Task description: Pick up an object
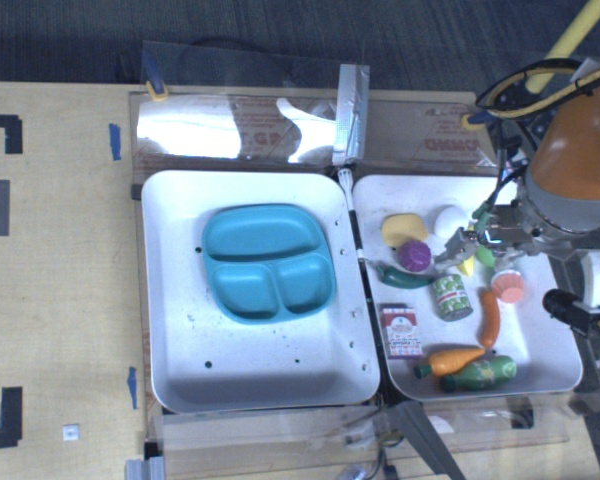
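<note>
I see the gripper (pixel 472 243) low in the right bin (pixel 555 368); whether it's open I can't tell. The small can (pixel 451 297) just below looks light, stiff, slippery: grip its sides.

Both white bins (pixel 170 268) look like smooth moulded plastic with a faint sheen, and the blue divided tray (pixel 268 261) in the left one is matt plastic. The worktop (pixel 60 268) is pale, unvarnished-looking wood with a dull grain, while the strip behind the bins (pixel 230 128) shines like foil or clear film. The small toy foods, such as the green bottle (pixel 480 372) and the little can (pixel 451 296), appear as glossy plastic.
</note>
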`<action>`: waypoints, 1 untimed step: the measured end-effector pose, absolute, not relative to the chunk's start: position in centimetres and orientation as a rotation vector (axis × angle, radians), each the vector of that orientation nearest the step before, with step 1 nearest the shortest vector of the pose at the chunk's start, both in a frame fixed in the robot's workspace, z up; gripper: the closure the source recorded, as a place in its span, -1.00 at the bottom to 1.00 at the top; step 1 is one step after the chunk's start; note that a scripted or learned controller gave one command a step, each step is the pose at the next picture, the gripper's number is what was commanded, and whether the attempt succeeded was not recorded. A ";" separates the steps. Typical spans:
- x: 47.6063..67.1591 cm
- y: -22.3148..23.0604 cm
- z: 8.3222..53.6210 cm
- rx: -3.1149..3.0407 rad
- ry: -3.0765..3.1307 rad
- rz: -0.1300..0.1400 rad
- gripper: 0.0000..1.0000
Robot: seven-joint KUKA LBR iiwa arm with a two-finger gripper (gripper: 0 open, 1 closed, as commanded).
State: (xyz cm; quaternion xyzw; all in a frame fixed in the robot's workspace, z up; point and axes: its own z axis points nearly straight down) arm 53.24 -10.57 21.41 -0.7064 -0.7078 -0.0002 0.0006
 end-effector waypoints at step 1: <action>53.9 -9.9 9.7 -1.970 -2.456 -0.008 -1.00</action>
